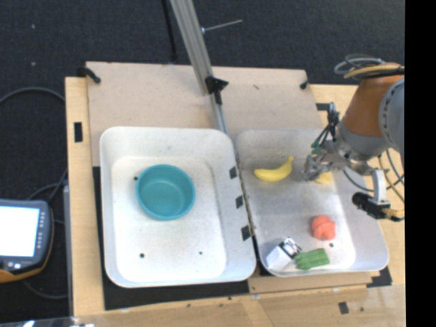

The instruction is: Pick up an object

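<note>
1. Nearest edge: the desk (170, 312) is light wood with a matte grain. At its left side rests a handheld screen unit (24, 240) with an orange-trimmed body and a lit pale display.
2. Right bin (371, 251), near corner: a green oblong object (312, 259) lies flat against the front wall. Just beside it, to its left, sits a small white-and-dark object (283, 251); its type cannot be determined.
3. Slightly farther in the right bin: a rounded orange-red object (324, 227), apart from the green one.
4. Left bin (116, 264): shallow, white, rounded corners, faintly speckled floor. A teal round bowl (165, 191) stands upright at the middle-left, smooth and glossy.
5. Right bin, far half: a banana (274, 172), yellow, curved and smooth, lies flat on the bin floor.
6. End effector (315, 169): positioned low over the far half of the right bin, just right of the banana's tip. A small yellow object (325, 178) shows at its base; whether it sits between the fingers cannot be determined, and the opening width cannot be read.
7. Arm (371, 121): grey housing with an orange band, cables looped alongside.
8. Behind the bins: a tan board (150, 94) and a slanted aluminium rail (194, 33).
9. Farthest: dark carpeted floor (68, 19) with a black cable (20, 101).
</note>
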Tool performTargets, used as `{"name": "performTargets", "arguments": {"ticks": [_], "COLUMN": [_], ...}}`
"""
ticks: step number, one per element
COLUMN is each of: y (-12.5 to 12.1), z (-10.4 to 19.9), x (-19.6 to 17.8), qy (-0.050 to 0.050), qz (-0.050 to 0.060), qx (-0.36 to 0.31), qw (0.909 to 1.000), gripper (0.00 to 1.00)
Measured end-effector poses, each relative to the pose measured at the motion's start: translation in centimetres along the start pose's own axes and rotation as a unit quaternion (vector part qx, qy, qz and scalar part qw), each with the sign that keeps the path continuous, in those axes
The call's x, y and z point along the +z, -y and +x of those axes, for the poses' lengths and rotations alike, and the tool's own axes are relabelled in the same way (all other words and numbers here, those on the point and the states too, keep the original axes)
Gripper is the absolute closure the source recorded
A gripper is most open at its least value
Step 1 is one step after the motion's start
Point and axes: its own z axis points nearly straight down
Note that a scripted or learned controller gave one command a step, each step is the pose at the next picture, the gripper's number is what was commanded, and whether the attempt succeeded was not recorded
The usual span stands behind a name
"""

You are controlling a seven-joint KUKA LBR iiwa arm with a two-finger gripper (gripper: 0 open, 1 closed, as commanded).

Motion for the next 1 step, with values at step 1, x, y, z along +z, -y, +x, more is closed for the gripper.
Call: {"name": "performTargets", "arguments": {"ticks": [1], "y": [0.12], "z": [0.27], "x": [-6.34], "qy": [-0.001], "qz": [-0.001], "qx": [-0.003], "qw": [1.0], "gripper": [1.0]}}
